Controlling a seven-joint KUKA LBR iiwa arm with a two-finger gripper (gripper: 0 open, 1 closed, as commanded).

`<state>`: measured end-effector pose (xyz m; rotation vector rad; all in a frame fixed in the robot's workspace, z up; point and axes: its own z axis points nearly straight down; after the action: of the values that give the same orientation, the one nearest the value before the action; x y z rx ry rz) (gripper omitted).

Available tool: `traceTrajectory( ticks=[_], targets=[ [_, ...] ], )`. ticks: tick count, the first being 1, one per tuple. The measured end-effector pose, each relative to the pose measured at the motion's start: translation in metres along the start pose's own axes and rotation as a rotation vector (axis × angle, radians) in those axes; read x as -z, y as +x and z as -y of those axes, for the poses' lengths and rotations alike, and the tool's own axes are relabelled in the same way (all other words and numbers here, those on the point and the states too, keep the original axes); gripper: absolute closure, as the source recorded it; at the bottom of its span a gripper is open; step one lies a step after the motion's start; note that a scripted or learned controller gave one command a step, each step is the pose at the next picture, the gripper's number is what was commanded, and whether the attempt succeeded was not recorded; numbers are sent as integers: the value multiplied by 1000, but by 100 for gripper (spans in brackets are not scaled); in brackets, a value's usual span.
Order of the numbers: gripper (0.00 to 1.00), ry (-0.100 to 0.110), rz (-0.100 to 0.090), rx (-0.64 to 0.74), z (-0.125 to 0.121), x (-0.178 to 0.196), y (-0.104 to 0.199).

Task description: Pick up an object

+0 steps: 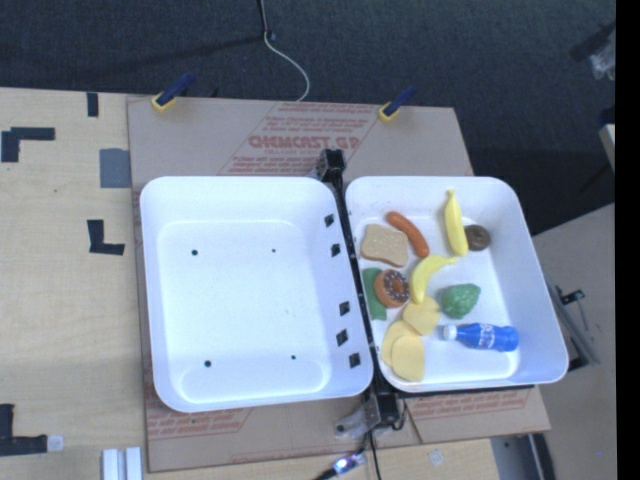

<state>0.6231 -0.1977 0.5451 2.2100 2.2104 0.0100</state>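
Objects are lying bunched in the right bin (pixel 530 268), toward its left half, while the left bin (pixel 170 228) is sitting beside it on the bench (pixel 60 268). Nothing is being gripped at this moment, and I cannot tell how the jaws are standing.

Judging the step in hand as choosing a target and coming down on it, the best picks look to be the ones lying apart from their neighbours. A blue bottle (pixel 482 336) is lying on its side near the front wall with free floor on both long sides, so closing across its width seems the safest try. A yellow banana (pixel 455 222) is lying lengthwise near the back, just beside a small brown piece (pixel 477 237); a grip across its middle could work, though the curve may let it roll.

The crowd at the left is looking harder: a bread slice (pixel 383 245), a sausage (pixel 408 232), a doughnut (pixel 391 287), a green piece (pixel 459 299) and pale yellow pieces (pixel 408 353) are touching or overlapping, and jaws dropping there would likely push things aside. Keeping away from the dividing wall should also help.
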Motion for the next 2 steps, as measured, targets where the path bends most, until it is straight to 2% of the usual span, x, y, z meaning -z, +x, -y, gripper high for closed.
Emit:
traceTrajectory(
  ticks=[1,2],
  targets=[
    [100,14,-9,11,19,-8,109],
    [100,16,-3,-7,40,-10,15]
  ],
)
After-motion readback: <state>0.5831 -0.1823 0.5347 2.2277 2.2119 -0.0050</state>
